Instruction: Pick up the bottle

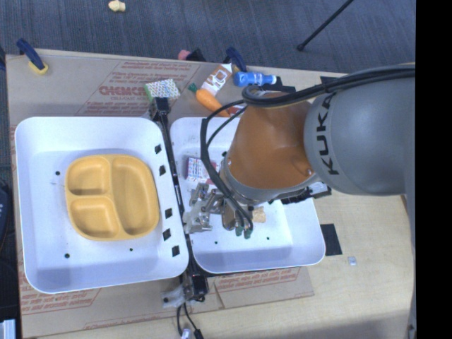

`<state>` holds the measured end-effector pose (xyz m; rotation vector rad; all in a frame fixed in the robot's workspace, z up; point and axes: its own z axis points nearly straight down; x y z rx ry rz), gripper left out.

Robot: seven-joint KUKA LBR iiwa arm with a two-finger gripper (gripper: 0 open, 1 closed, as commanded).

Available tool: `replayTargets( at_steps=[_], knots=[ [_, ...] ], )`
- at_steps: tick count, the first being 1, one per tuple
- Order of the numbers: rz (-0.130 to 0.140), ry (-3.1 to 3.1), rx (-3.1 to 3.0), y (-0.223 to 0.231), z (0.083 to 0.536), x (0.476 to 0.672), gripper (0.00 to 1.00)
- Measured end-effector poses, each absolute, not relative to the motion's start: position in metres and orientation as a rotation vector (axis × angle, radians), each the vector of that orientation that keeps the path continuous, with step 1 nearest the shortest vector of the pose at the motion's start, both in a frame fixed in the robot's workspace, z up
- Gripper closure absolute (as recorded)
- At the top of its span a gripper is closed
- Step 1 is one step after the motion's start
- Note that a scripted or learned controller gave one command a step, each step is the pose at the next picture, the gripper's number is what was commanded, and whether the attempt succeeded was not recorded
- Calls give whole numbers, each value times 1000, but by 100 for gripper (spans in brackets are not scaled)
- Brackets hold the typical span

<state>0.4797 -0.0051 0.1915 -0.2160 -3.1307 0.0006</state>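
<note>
Camera view: the arm (332, 143) reaches in from the right over the right bin (300, 249), its orange band covering much of that bin. The gripper (224, 214) hangs low inside the right bin near its left wall, among small cluttered items; whether it is wide, narrow or holding anything cannot be told. The bottle cannot be identified with certainty amid that clutter. The left bin (28, 189) holds a yellow divided tray (111, 196). On the desk (367, 288) behind the bins lie an orange-and-white tube (212, 83) and a blue item (253, 78).
</note>
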Motion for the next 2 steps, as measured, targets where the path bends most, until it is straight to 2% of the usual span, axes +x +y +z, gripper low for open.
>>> replayTargets(
  at_steps=[1,2],
  knots=[
    [2,-3140,152,-61,265,477,100],
    [0,-3102,478,-93,171,480,100]
  ],
)
